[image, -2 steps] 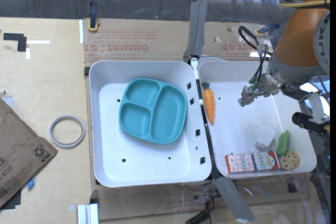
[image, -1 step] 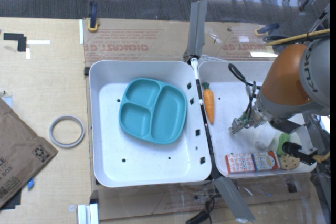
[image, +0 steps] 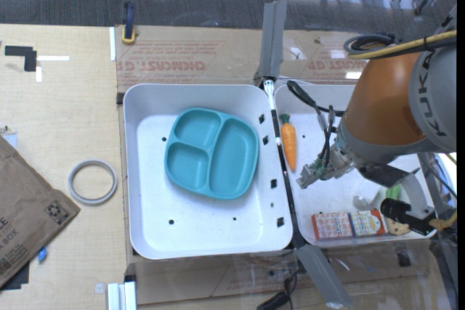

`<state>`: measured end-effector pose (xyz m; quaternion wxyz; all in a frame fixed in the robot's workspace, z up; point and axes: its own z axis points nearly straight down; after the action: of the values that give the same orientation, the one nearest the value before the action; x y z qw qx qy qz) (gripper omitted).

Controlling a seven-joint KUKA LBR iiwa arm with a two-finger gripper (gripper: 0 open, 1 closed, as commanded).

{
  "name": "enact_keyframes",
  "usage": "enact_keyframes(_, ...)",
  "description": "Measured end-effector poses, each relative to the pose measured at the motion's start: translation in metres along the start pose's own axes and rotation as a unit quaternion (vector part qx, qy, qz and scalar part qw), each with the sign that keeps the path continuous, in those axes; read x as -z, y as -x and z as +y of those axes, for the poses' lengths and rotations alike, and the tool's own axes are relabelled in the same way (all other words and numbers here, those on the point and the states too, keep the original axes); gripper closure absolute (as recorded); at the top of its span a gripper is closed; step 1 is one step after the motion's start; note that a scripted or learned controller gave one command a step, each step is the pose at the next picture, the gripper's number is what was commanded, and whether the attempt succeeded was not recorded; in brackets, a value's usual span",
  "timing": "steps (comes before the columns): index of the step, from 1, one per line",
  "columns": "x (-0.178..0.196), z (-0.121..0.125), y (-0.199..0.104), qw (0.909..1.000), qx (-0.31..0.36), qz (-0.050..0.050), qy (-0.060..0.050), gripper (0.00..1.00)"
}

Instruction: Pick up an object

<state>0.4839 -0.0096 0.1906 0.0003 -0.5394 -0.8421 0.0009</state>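
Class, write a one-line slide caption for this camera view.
Arm's pincer beside a carrot in the right bin; teal plate left.

My bench (image: 58,127) is pale wood on the left, with brown cardboard sheeting (image: 192,54) under and behind the two white bins. The left bin (image: 134,178) and the right bin (image: 327,237) sit side by side on it, touching along their shared edge. Left of the bins, a roll of tape (image: 93,181) lies flat on the wood, and a cardboard box (image: 25,214) lies at the lower left corner. A black L-shaped mark (image: 22,54) sits near the top left.
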Motion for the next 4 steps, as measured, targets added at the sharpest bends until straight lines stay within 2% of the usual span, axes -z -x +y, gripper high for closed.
enact_keyframes(1, 0.000, 0.062, 0.095, 0.9997, -0.023, 0.000, 0.000, 1.00)
enact_keyframes(2, 0.044, 0.032, 0.119, 0.9974, 0.072, -0.001, 0.001, 1.00)
enact_keyframes(3, 0.095, 0.043, 0.116, 0.9935, 0.114, -0.001, 0.001, 1.00)
enact_keyframes(4, 0.145, -0.005, 0.140, 0.9868, 0.162, -0.001, 0.001, 1.00)
